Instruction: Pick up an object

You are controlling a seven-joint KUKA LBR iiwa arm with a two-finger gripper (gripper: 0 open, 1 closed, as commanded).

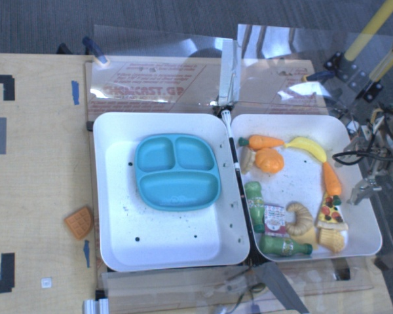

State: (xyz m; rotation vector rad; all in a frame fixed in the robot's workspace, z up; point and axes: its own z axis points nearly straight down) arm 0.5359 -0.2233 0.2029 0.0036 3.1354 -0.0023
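The right bin (363, 175) holds several toy foods. A carrot (264, 141) and an orange fruit (270, 161) lie near its back left, with a small brown piece (247, 158) beside them. A banana (308, 147) lies at the back, and a second carrot (332, 178) rests along the right side. A green bottle (253, 198), a labelled packet (274, 216), a croissant (300, 216) and a pizza slice (332, 209) sit toward the front. Another green bottle (285, 246) lies on its side at the front edge.
The left bin (111, 195) holds a blue divided plate (177, 171). A small orange waffle piece (79, 222) lies on the wooden bench to the left of the bins. Clear plastic panels (183, 77) stand behind the bins. Cables and a metal clamp (367, 175) crowd the right side.
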